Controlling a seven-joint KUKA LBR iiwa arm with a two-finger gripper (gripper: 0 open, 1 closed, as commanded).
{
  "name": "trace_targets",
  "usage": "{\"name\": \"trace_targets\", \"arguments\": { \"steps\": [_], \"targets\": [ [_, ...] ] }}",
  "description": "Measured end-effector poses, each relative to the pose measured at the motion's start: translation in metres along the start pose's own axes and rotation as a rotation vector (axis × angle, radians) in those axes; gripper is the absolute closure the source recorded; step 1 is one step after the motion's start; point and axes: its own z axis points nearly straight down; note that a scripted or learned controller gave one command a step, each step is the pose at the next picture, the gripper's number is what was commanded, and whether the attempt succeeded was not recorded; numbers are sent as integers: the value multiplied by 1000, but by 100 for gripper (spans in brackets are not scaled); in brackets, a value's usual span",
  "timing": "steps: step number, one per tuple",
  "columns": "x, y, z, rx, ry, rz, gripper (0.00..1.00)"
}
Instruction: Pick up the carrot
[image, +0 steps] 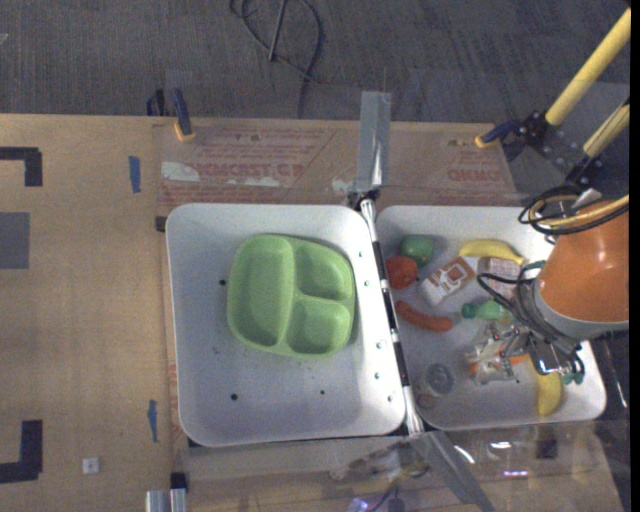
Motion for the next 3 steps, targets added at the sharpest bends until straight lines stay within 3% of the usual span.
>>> {"name": "trace_targets", "arguments": {
  "steps": [1, 2, 3],
  "targets": [
    [-10, 37, 8, 5, 4, 454, 100],
    [10, 33, -3, 3, 18, 680, 100],
    [-35, 6, 9, 2, 9, 937, 100]
  ]
}}
